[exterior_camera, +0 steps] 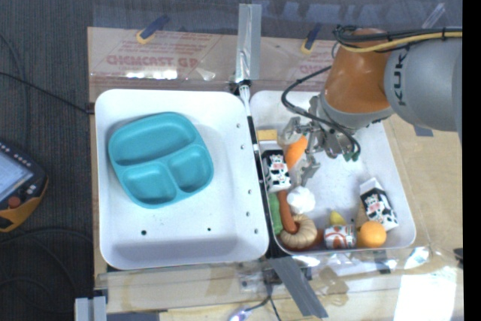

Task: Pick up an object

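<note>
My gripper [307, 149] hangs over the upper left part of the right bin [397, 184], under the orange wrist band. An orange carrot [295, 151] sits right at the gripper's tip, partly covered by it. Just left of that stands a small cow-patterned milk carton [276, 170]. Below the gripper lies a white ball [301, 200]. Along the bin's front are a red sausage [277, 216], a tan bagel [299, 234], a red-and-white can [339, 237], an orange [371, 234] and a second cow-patterned carton [378, 206].
The left bin [225, 222] holds a teal divided plate [159, 158]. A yellow block [267, 136] lies by the wall between the bins. Cables run from the arm along the upper right. A handheld controller [16, 188] lies on the floor at far left.
</note>
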### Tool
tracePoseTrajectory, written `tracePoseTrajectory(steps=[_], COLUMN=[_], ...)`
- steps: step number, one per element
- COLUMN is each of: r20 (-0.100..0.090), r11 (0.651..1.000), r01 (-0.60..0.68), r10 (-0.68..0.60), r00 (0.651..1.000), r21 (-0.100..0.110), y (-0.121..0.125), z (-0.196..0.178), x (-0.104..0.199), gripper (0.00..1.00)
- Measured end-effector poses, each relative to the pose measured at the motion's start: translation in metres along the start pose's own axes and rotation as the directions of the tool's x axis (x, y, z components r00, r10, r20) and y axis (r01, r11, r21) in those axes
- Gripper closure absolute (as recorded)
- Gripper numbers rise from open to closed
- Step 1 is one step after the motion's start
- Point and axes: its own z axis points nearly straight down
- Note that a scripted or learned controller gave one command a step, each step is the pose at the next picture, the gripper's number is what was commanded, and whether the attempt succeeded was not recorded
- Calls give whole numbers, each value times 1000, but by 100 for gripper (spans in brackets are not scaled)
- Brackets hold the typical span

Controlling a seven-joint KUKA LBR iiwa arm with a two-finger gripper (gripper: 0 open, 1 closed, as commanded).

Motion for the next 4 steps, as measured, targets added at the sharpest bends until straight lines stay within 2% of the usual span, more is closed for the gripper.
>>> tracePoseTrajectory(steps=[1,2,3,4], r20=[7,-4,-4,2], r11=[1000,997,985,985], r01=[0,70,172,171], r10=[0,-71,-172,-171], r00=[1000,997,985,985], r21=[2,-7,-7,-8], y=[0,21,26,27], z=[-12,-94,-153,-163], x=[-2,-61,-61,-63], gripper=[100,100,100,100])
